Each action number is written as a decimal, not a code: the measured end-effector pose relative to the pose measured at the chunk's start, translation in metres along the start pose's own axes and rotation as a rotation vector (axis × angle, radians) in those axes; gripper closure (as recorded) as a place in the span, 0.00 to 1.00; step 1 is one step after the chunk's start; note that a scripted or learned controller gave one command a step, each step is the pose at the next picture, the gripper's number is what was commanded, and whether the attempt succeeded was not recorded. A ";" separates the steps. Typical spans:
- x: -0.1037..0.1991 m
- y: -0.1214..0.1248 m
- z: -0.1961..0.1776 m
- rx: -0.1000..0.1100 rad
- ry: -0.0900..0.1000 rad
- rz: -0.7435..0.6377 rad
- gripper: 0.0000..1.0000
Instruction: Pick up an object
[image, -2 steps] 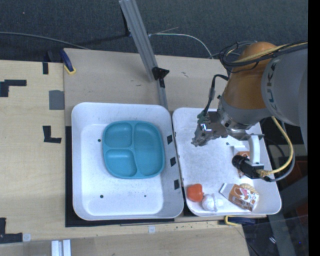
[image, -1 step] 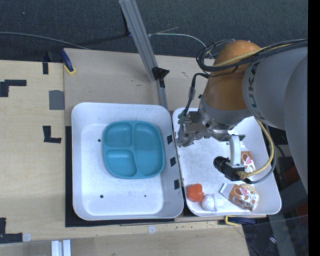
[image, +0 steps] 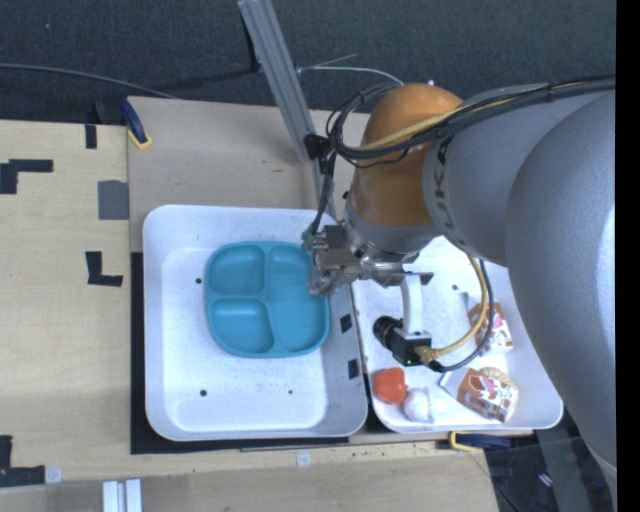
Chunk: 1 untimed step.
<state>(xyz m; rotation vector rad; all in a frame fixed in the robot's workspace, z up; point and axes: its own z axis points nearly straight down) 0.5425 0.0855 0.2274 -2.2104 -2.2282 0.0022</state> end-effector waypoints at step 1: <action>0.016 -0.003 -0.007 -0.001 -0.001 0.004 1.00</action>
